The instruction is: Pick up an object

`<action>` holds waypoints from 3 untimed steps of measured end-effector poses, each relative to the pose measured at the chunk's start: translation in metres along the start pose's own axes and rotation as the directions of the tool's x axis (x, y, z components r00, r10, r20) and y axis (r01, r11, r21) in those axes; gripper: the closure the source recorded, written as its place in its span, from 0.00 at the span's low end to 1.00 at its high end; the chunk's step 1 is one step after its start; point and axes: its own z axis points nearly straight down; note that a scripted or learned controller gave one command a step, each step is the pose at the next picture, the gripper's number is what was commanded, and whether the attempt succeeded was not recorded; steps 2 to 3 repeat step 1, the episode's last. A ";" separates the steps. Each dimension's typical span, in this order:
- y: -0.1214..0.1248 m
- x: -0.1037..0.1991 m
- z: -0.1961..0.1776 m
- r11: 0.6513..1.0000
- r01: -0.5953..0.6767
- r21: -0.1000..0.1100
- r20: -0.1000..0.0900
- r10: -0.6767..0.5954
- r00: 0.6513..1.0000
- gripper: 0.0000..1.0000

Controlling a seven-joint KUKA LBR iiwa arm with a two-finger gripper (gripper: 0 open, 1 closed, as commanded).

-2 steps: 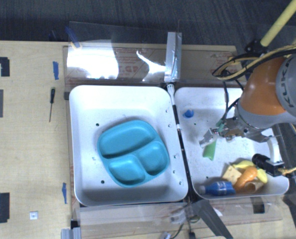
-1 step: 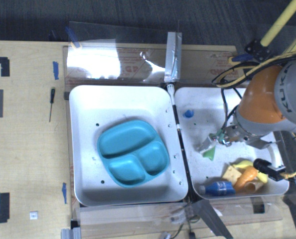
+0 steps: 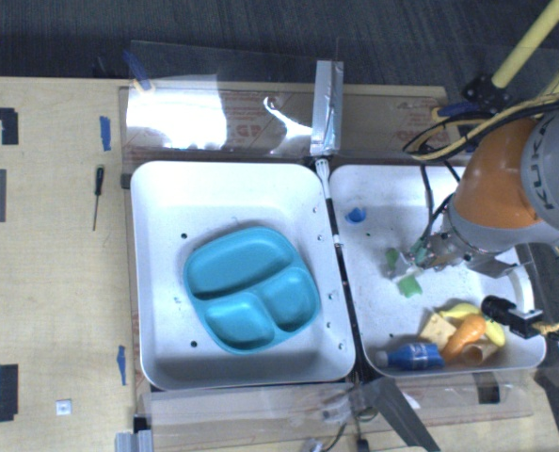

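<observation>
Camera view: hand (image 3: 419, 255), grip state unreadable, is lowered beside green pieces (image 3: 404, 273) in right bin (image 3: 378, 224); closing awaits.

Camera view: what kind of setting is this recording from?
Most likely a robotics lab bench set up for grasping trials: two white bins, the left bin holding a blue divided tray, the right bin holding small objects, beside taped plywood.

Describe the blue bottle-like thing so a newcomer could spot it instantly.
Start at the right bin, the one the arm reaches into. Along its near edge sits a cluster of items; the blue cylinder lies on its side at that cluster's left end, beside the orange fruit-like piece. It is the only dark blue, elongated object there.
</observation>
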 end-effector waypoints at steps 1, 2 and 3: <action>0.069 -0.043 -0.009 1.000 -0.019 0.008 -0.001 0.019 1.000 1.00; 0.069 -0.043 -0.009 1.000 -0.019 0.008 -0.001 0.019 1.000 1.00; 0.069 -0.043 -0.009 1.000 -0.019 0.008 -0.001 0.019 1.000 1.00</action>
